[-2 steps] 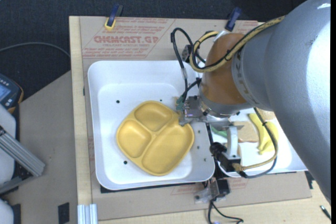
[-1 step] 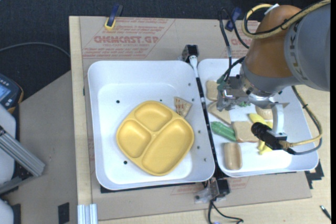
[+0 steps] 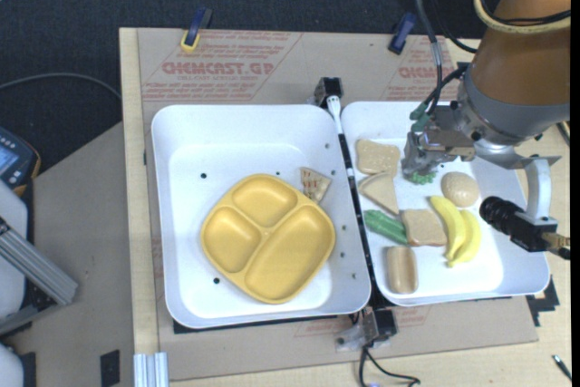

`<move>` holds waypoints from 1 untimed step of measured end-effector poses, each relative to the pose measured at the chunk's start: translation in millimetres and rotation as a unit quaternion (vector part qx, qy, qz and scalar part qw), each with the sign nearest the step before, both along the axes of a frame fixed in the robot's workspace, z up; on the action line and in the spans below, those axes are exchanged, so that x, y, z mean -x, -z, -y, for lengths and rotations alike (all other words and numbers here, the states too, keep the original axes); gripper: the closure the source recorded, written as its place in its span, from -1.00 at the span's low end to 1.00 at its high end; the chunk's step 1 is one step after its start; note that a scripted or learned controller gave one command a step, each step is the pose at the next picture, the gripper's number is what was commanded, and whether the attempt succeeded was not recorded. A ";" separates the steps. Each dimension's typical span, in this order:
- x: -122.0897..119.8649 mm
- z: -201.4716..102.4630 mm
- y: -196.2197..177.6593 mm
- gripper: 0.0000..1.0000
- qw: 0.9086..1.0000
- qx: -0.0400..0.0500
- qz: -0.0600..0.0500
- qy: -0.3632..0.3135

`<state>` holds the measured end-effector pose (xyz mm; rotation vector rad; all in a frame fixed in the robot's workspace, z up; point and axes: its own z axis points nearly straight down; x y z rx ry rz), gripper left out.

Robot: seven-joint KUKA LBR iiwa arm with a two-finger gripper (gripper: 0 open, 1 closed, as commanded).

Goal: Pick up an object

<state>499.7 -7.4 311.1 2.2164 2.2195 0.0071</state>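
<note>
Gripper over green item, right bin

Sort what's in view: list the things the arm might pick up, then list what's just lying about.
For the job:
hand, low in the right bin
banana
green bean pod
bread slice
egg-shaped piece
cracker

Lying about:
yellow divided plate in the left bin
blue clamps on the board's far edge

glossy yellow plastic tray
</note>
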 end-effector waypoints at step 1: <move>-1.0 -51.6 25.5 1.00 1.000 -0.001 -0.006 -0.001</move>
